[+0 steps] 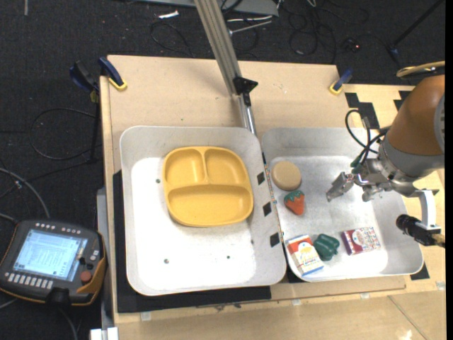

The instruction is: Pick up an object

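The approach step is judged in hand: the gripper (348, 184) is held spread and unladen. A descent toward the strawberry (296, 202), at nine o'clock, is called for.

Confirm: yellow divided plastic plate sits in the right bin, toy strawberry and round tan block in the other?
Wrong bin. The camera view shows the yellow divided plastic plate in the left bin; the toy strawberry and round tan block sit in the right bin.

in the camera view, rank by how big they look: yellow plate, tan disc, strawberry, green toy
1. yellow plate, by far the largest
2. tan disc
3. green toy and strawberry look about alike, too close to rank
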Controlling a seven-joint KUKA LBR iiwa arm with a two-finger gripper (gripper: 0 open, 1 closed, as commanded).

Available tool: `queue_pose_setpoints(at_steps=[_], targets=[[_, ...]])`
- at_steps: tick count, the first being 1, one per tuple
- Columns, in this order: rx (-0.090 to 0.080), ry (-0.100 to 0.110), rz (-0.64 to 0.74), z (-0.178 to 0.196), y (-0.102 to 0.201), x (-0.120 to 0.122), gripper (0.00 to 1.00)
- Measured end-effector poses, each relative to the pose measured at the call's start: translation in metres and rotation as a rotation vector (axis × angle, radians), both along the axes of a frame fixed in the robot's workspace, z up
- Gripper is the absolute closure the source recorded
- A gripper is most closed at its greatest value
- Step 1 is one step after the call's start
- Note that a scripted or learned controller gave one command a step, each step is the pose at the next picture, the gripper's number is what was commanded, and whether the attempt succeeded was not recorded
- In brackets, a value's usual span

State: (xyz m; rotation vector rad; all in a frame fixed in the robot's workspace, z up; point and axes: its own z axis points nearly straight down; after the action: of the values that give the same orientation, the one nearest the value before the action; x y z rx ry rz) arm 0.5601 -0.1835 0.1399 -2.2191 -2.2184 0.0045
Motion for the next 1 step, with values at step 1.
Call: queue_pose_setpoints(at_steps=[1], targets=[[-0.002,-0.006,0.001,0.0131,-0.0001,0.0017,1.0]])
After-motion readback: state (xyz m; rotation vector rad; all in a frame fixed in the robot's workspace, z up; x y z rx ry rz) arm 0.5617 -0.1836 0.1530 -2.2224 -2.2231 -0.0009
